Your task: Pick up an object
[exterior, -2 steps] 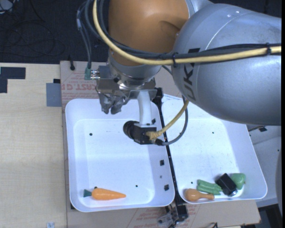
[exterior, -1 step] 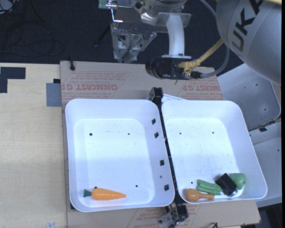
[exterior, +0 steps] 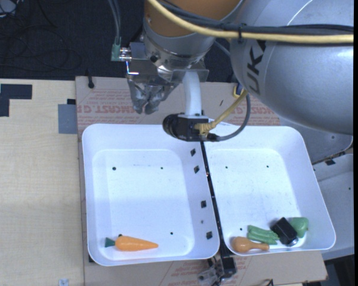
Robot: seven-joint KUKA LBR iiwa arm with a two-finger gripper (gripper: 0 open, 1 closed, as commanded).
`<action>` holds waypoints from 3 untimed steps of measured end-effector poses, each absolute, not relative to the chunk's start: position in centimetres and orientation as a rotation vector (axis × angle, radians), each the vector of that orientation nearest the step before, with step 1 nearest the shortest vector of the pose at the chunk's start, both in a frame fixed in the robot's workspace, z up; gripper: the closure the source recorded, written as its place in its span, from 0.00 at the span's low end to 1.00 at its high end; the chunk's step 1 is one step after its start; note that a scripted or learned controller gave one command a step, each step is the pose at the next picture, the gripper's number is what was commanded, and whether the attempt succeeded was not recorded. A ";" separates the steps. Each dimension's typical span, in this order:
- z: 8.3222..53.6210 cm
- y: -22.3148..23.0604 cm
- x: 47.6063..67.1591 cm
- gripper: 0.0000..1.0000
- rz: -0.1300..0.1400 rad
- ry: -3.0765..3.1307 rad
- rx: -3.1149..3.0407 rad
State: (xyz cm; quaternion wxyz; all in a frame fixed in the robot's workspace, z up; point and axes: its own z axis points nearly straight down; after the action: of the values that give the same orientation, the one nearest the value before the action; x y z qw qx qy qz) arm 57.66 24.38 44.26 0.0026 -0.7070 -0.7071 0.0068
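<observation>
An orange toy carrot point(exterior: 135, 243) with a green top lies at the front edge of the left bin point(exterior: 101, 159). In the front right corner of the right bin point(exterior: 298, 154) sit a tan pear-shaped toy point(exterior: 249, 245), a green pea pod point(exterior: 262, 234), a black block point(exterior: 284, 230) and a green piece point(exterior: 299, 224). My gripper point(exterior: 147, 102) hangs high over the back rim of the left bin, far from all of them. Nothing shows between its fingers, which stand close together.
A black camera unit point(exterior: 185, 127) on a white post hangs beside the gripper, over the divider between the bins. Cardboard point(exterior: 107, 103) lies under the bins. The wooden benchtop point(exterior: 30, 183) extends to the left. The arm's big grey body point(exterior: 304, 58) fills the upper right.
</observation>
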 end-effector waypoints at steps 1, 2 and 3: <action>50.2 24.3 52.1 1.00 -0.002 -2.225 -2.217; 42.6 24.3 50.3 1.00 0.019 -2.221 -2.216; 43.6 24.4 50.8 1.00 0.005 -2.223 -2.219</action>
State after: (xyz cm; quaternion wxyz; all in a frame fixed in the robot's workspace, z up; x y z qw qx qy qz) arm 50.78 24.38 43.57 0.0005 -0.7065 -0.7077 0.0016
